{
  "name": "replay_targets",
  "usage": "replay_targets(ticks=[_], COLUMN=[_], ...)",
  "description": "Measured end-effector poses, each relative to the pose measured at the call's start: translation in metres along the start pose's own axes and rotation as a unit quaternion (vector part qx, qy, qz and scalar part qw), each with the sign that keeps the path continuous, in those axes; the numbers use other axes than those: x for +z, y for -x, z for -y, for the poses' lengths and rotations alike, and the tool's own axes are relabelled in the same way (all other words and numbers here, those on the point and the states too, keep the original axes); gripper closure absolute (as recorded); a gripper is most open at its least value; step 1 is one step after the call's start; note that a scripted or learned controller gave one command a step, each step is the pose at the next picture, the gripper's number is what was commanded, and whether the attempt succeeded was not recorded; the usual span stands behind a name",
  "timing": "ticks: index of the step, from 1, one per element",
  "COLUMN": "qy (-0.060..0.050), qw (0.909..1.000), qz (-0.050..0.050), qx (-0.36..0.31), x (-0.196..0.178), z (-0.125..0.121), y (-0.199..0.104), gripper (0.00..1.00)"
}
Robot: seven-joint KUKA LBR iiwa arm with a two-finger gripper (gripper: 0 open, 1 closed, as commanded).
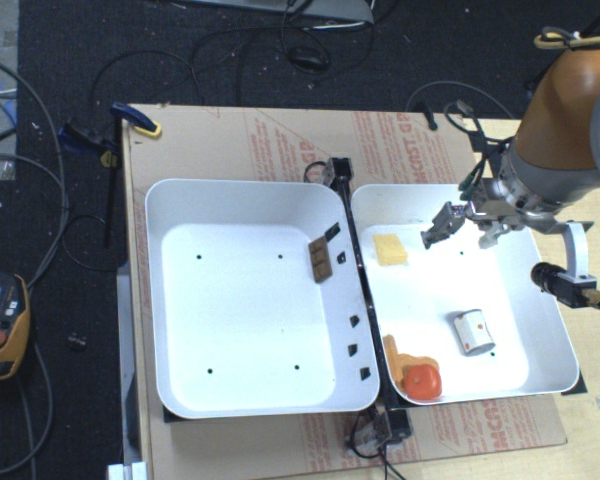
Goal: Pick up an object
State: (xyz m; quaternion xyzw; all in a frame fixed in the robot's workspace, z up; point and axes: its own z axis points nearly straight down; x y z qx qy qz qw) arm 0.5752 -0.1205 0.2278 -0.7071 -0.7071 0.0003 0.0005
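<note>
Over the right bin's (540,313) far edge the gripper (472,226) hangs, fingers spread wide, nothing between them. Just beside it, near the far left corner, lies the yellow block (390,249): looks like sponge, so light and soft, best pinched across its flat sides. Can (473,332) mid-bin, tomato (422,379) at the near left corner, both rollers.

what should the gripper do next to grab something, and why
Probably shift toward the yellow block and descend. The gripper hangs above the right bin with nothing between its fingers, and that block lies nearest, apart from the other objects.
</note>
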Motion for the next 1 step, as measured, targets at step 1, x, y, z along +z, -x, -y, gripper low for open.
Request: replay_targets(ticks=[1], qy=[-0.001], qw=[1.0], qz=[0.0], qx=[0.0], x=[0.0336], z=[-0.0423], y=[0.023], gripper=[0.0])
